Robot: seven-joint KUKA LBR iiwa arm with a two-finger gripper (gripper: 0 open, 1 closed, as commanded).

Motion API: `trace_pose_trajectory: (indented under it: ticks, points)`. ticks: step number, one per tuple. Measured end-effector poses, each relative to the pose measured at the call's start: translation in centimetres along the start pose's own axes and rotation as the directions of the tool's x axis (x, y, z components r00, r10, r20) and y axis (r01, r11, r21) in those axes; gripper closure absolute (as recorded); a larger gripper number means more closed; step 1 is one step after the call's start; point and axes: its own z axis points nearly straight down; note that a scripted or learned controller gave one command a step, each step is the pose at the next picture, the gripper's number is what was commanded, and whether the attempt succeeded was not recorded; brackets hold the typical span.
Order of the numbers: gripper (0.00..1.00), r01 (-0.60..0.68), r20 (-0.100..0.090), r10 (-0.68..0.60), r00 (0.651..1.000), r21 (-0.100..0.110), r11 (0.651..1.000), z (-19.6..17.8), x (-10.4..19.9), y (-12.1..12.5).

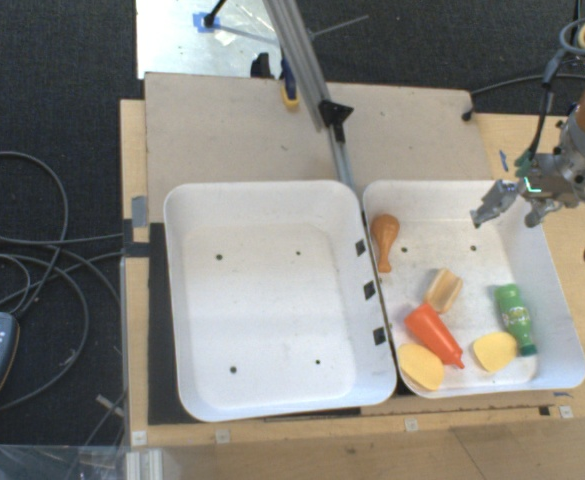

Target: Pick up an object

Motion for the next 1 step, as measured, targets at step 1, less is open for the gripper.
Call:
trace_pose_trajectory:
  ticks: [1]
  points:
    - [0.00,0.000,0.001,0.000,1.000,-0.004,1.000,-0.20,0.00,0.06]
